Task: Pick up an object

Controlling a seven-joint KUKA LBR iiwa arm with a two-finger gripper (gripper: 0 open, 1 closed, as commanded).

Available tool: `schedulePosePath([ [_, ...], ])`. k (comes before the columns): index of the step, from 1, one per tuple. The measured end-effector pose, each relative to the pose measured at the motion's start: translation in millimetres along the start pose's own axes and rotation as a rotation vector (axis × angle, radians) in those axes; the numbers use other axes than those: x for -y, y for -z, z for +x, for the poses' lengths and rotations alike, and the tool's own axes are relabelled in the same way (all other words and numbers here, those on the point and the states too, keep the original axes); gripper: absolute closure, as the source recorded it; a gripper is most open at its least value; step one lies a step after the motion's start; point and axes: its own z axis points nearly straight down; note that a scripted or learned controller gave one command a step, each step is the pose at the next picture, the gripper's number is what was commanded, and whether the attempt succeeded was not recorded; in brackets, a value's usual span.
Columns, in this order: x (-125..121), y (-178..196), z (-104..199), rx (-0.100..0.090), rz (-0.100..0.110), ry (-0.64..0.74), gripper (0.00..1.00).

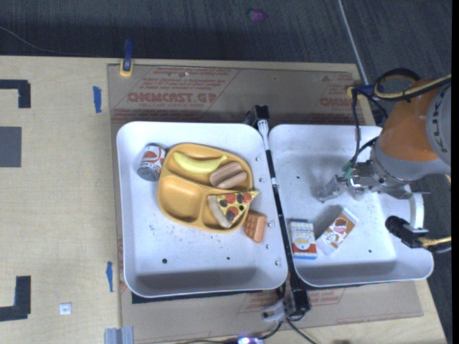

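My gripper (334,188) hangs low over the middle of the right bin (409,264), at the end of the grey arm with the orange band (407,136). Just below it lie two small cartons: a white and orange one (302,236) near the bin's left wall and a tilted one (336,233) to its right. The gripper stands a little above and apart from both cartons, and I see nothing in it.
The left bin (143,264) holds a yellow divided tray (179,196) with a banana (192,163), a hot dog (228,174) and a pizza slice (231,206). A can (150,162) lies at its left. An orange snack piece (254,226) lies by the divider.
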Motion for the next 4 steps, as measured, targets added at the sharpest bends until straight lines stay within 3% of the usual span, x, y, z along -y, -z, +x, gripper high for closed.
schedulePosePath([
  [1, 43.5, -0.7, 43.8, 0.005, -0.013, 0.000, 0.00],
  [2, 82.4, -0.4, 53.0, 0.006, -0.018, -0.001, 0.00],
  [3, 80.7, 10.8, 48.6, 0.017, -0.027, -0.005, 1.00],
  [4, 80.9, 10.8, 48.2, 0.017, -0.027, -0.005, 0.00],
])
